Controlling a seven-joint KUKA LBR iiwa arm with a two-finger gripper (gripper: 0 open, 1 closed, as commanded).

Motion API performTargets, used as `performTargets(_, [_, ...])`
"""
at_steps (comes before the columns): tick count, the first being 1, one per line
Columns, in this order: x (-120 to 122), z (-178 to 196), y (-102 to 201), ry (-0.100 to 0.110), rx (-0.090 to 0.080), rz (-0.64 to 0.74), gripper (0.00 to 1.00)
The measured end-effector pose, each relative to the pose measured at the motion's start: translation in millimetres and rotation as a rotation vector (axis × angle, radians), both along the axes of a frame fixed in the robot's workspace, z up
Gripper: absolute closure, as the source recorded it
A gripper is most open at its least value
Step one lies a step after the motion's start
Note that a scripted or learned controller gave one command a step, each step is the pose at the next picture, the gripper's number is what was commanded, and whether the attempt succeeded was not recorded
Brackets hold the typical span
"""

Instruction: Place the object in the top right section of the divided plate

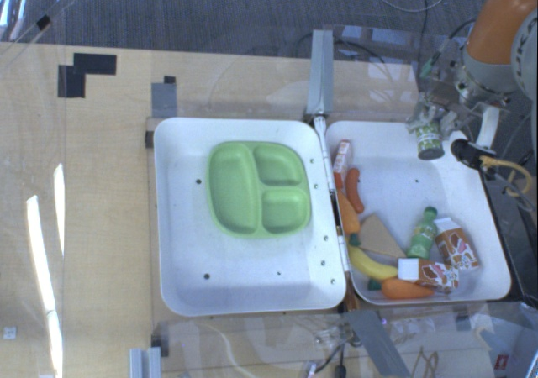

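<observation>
A light green divided plate (256, 187) lies in the left white bin (193, 284). It has one long section on its left and two smaller ones on its right; the top right section (282, 165) has nothing in it. My gripper (430, 122) hangs over the far right corner of the right bin (395, 149), well to the right of the plate. It is shut on a small grey-green can (429, 140), which dangles tilted below the fingers, off the bin floor.
The right bin holds several toy foods: a red sausage (354, 187), a banana (374, 265), a bread wedge (380, 238), a green bottle (423, 233), a brown carton (456, 250) and a carrot (403, 288). A metal divider (319, 74) stands behind the bins.
</observation>
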State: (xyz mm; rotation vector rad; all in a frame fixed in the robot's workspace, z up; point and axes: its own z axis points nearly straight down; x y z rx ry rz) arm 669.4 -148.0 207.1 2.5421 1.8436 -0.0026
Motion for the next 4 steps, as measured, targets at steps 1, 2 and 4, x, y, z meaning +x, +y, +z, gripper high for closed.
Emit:
performTargets(1, [-22, -24, 88, 0.0, 0.003, -0.006, 1.0])
performTargets(2, [-62, -24, 144, 0.0, 0.003, 0.092, 1.0])
performTargets(4, [-109, -24, 213, 0.001, 0.003, 0.106, 0.0])
